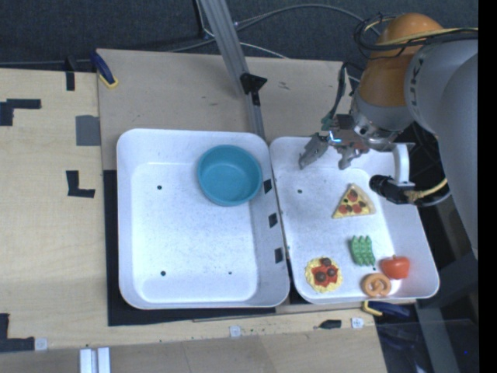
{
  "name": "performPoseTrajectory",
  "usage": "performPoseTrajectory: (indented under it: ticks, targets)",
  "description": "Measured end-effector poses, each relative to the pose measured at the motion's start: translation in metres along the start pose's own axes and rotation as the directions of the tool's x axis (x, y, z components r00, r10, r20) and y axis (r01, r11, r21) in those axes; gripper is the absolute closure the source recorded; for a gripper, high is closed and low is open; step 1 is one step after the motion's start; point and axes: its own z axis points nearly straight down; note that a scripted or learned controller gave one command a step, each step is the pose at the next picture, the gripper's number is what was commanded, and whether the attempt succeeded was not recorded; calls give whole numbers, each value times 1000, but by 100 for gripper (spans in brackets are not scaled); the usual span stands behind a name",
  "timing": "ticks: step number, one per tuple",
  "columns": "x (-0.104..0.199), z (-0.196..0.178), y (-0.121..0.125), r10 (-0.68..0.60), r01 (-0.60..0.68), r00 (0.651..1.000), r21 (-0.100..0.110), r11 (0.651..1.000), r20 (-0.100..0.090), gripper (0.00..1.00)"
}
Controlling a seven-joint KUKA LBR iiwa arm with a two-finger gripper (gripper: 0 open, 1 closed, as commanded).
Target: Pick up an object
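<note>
My gripper (pixel 328 158) hovers over the far end of the right bin (pixel 311 200), fingers spread open with nothing between them. A pizza slice (pixel 353 202) lies just in front of it, toward the bin's middle. Nearer the front sit a round mini pizza (pixel 323 274), a green ridged piece (pixel 362 250), a red tomato-like piece (pixel 395 266) and an orange ring-shaped piece (pixel 377 285). A blue bowl (pixel 229 175) rests at the far right of the left bin (pixel 147 231).
A grey pole (pixel 233 53) slants down from the top to the gap between the bins. The arm's grey body and orange band (pixel 396 61) crowd the upper right. Black cables (pixel 404 193) hang beside the right bin's far edge.
</note>
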Motion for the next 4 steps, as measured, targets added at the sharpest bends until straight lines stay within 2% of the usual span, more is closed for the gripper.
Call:
performPoseTrajectory:
  ticks: [1,2,4]
  targets:
    - [2,64,0,0,0,1000,2,1000,0,0]
    - [2,50,1,0,0,1000,-4,1000,0,100]
    - [-4,-71,5,1,-1,1000,-9,1000,1,100]
